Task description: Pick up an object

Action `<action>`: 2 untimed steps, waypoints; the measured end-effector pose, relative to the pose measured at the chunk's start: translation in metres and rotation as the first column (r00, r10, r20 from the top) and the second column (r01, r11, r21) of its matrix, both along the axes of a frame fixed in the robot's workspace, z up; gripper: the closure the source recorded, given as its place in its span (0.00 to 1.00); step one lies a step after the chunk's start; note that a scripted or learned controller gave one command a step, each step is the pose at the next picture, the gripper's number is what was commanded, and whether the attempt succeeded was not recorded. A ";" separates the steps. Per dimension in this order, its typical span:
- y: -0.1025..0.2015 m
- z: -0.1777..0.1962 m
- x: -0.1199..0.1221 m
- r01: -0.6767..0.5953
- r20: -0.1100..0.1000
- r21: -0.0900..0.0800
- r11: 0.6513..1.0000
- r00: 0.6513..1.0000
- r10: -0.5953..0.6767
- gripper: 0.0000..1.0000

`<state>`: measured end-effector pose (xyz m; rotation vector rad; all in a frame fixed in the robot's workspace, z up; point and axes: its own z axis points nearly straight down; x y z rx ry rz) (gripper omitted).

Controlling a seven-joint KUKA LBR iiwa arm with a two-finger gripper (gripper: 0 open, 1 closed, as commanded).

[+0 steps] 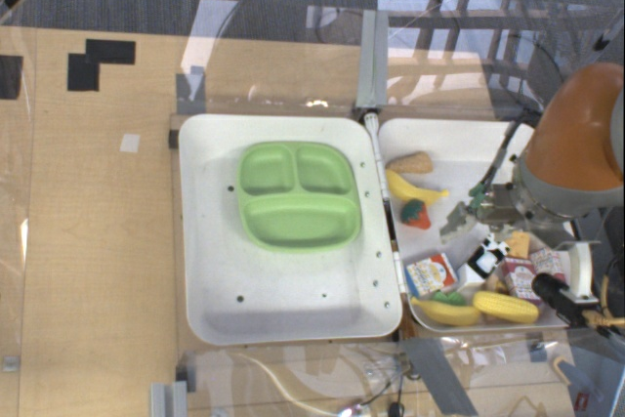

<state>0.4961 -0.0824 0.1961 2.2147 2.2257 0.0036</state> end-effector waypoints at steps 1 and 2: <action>0.001 0.011 0.002 -0.002 0.005 0.001 1.000 1.000 0.002 1.00; 0.001 0.011 0.002 -0.002 0.005 0.000 1.000 1.000 0.002 0.00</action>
